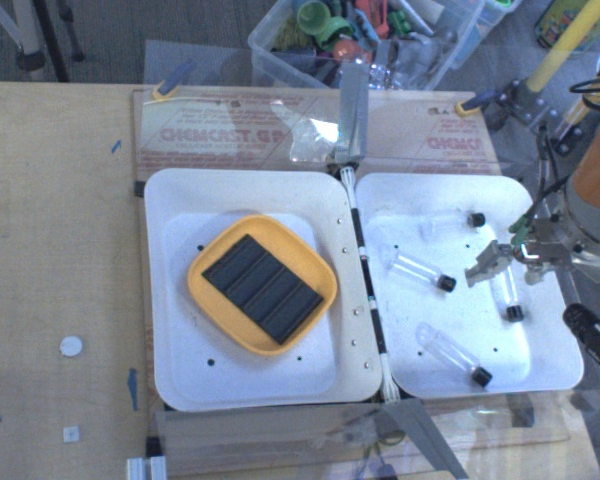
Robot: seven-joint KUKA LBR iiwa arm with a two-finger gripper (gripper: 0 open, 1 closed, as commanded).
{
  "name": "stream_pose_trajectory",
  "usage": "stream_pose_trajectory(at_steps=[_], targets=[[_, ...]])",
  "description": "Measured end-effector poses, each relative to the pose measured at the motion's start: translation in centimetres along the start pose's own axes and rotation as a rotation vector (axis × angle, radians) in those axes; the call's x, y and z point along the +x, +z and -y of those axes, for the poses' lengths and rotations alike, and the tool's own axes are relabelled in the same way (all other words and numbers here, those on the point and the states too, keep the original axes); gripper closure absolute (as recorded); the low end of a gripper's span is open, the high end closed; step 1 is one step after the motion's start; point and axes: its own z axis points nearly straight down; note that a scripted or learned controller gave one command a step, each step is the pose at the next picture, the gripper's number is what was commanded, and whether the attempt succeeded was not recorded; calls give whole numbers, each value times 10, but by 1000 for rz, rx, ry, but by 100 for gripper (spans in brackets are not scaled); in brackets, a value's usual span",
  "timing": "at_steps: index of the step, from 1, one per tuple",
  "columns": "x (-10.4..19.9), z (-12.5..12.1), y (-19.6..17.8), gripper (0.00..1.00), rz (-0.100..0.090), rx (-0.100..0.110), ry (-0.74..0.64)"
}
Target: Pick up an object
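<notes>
The right bin (540, 368) holds several clear tubes with black caps. One tube (420, 269) lies at centre left, another tube (452, 353) at the front, and a third tube (506, 293) near the right wall. A fourth, fainter tube (452, 224) lies at the back. My gripper (510, 266) hangs over the right side of this bin, just above the upper end of the tube by the right wall. Its fingers (485, 264) are spread open with nothing gripped between them.
The left bin (170, 368) carries a yellow square dish (210, 298) with a black ribbed insert. A clear tub of colourful toys (370, 18) stands behind the bins. A grey upright post (352, 108) rises at the divider's far end.
</notes>
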Motion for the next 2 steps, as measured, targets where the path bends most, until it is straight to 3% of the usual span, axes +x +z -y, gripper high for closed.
stream_pose_trajectory(at_steps=[1,2], targets=[[-64,-25,94,0,0,-1,12],[-78,-49,151,0,1,-2,-123]])
